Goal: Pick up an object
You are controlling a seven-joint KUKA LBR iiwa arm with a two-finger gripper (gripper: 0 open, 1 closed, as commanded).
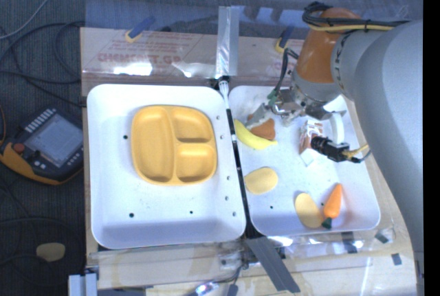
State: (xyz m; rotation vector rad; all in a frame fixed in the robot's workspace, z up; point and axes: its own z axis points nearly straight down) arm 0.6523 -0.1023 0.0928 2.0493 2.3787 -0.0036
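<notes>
Across the right bin [357,215] we saw a banana [251,138], two yellow chips and a carrot [333,201]; our gripper [280,108] hung just above a brown wedge [263,130], its opening unclear.

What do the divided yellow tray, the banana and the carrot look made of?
Divided yellow tray: probably moulded plastic, matte, with one even colour and rounded compartment walls. Banana: likely toy plastic or rubber, smooth, uniformly yellow with no blemishes. Carrot: also toy-like, flat orange with a dark green tip; too small to tell hard from soft.
</notes>
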